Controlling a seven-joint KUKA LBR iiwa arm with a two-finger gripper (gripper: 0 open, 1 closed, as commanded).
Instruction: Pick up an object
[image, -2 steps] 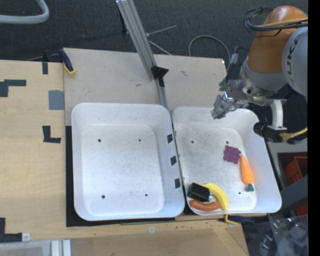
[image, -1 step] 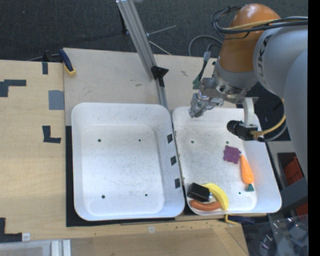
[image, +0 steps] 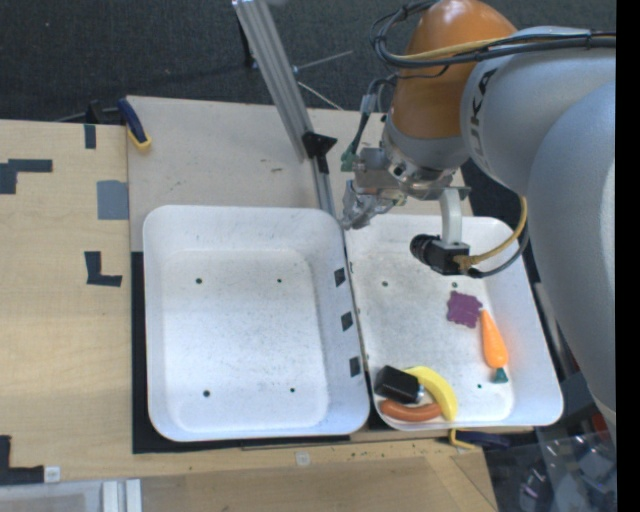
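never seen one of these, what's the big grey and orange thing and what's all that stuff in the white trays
The big grey and orange thing is a robot arm, reaching in from the right. One camera fixed above the bench looks down at a slant. At the arm's tip is its pincer, which hangs over the top left corner of the right bin. I see nothing between its fingers, though I cannot tell whether they are open or shut. That bin holds toy-like items: a purple piece, an orange carrot beside it, and, along the near edge, a black block, a yellow banana and a red-orange piece. The left bin sits alongside.
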